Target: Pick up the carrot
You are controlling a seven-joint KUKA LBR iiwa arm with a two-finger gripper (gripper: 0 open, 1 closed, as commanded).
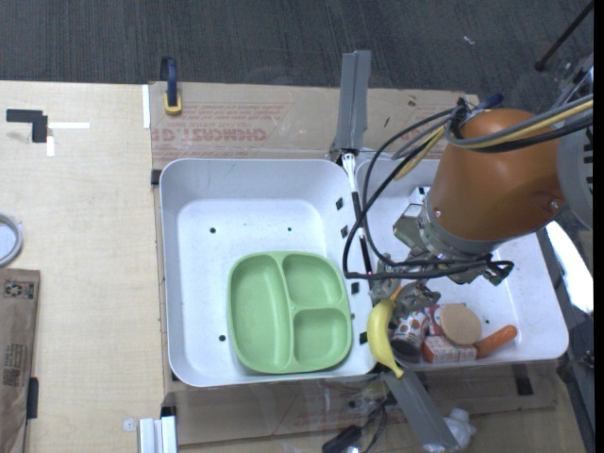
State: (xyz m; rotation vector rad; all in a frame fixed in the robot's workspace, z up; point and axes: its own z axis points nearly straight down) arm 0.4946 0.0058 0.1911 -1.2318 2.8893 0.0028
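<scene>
Bench (85,253) — 2 white bins (189,253), tape roll (8,241) on it.

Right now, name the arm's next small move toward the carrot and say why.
Probably shift the gripper toward the bin's near right corner, then descend. The carrot lies there beside the round tan disc, while the arm hangs over the clutter nearer the banana.

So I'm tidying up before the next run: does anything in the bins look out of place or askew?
Yes. In the right bin, the banana leans against the near left corner with its tip poking over the rim. The carrot and other items are crowded along the near wall. The green plate lies flat in the left bin.
</scene>
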